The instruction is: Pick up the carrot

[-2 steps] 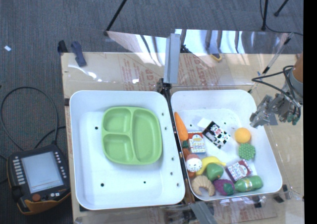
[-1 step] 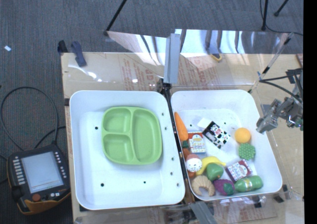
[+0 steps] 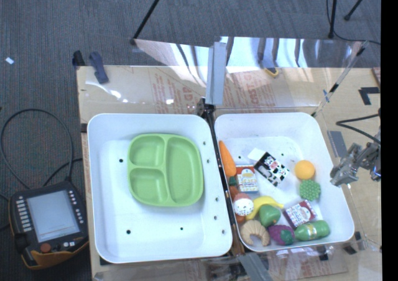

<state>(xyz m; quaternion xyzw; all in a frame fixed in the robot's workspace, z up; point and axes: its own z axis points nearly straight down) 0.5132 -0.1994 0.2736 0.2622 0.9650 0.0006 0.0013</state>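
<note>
My two-finger gripper (image 3: 346, 171) is hanging at the right edge of the bench, just outside the right rim of the right-hand shallow white bin (image 3: 283, 123). I am seeing grey metal parts there, but I cannot tell whether the tool is standing wide or narrow. I am finding nothing between its tips.

The small orange plastic carrot (image 3: 227, 158) is lying inside the right bin, hard against its left wall, with the narrow tip pointing up the view and the thicker end pointing down toward a small white carton with a red and yellow label (image 3: 247, 179). The carton is sitting just beside the thick end. A black and white patterned box (image 3: 272, 169) is lying near, to the right, apart from the carrot. The green three-compartment plastic plate (image 3: 166, 170) is resting in the left bin and is playing no part.

I am judging the carrot to be a hollow toy: light, stiff, smooth and probably slippery, tapering enough to squirt out of a pinch taken near the tip. I am therefore recommending a hold across the thicker middle, with the jaws closing across its width. The bin wall is the concern: one finger must be going down between the carrot and that wall, where I am seeing almost no gap. The gripper is well apart from the carrot, across the whole bin, so the approach is not yet begun.
</note>
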